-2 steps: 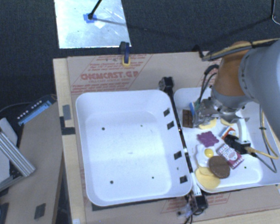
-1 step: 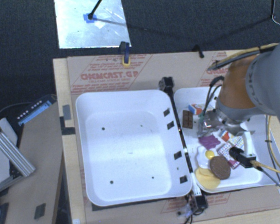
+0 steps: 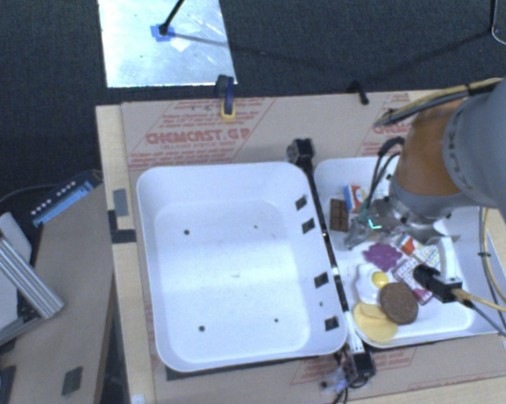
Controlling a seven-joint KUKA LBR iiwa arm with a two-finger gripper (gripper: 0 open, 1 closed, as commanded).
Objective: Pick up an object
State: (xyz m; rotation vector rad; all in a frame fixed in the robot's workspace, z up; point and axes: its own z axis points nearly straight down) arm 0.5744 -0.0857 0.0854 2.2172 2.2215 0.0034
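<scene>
My gripper [image 3: 362, 229] hangs low over the left part of the right bin [image 3: 484, 326], with the grey arm and its orange band [image 3: 425, 157] reaching in from the right. Just left of it lies a brown chocolate-like block [image 3: 338, 214]. A red, white and blue packet [image 3: 354, 197] sits behind the gripper. A purple piece [image 3: 383, 254] lies just in front of it. Nothing can be seen held by the gripper.
Toward the front of the right bin lie a brown round cookie [image 3: 398, 303], a pale yellow disc [image 3: 375, 323], a small yellow piece [image 3: 379, 279] and a pink checkered item [image 3: 409, 270]. The left bin [image 3: 165, 248] stands beside it, with black clips [image 3: 309, 227] along the shared wall.
</scene>
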